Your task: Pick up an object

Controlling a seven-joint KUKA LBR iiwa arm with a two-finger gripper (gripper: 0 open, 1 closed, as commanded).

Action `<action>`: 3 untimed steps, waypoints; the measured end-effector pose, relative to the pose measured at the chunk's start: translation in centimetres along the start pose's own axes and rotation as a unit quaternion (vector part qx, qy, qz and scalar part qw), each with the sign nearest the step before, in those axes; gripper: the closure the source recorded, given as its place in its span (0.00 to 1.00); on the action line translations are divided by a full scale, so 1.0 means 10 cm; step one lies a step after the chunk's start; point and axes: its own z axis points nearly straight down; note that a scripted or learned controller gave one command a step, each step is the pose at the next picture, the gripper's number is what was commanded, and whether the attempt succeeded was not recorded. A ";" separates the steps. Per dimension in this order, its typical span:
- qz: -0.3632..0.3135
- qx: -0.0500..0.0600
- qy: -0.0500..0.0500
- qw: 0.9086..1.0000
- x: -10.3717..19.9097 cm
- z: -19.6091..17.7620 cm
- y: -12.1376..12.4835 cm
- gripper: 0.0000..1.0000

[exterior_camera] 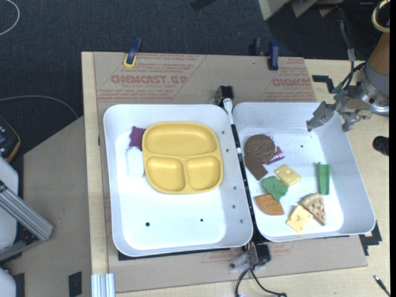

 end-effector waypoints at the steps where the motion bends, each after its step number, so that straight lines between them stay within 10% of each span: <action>1: -0.002 -0.007 -0.002 1.000 0.00 -0.08 0.03 0.00; 3: -0.001 -0.003 0.000 1.000 -0.01 0.99 0.03 0.00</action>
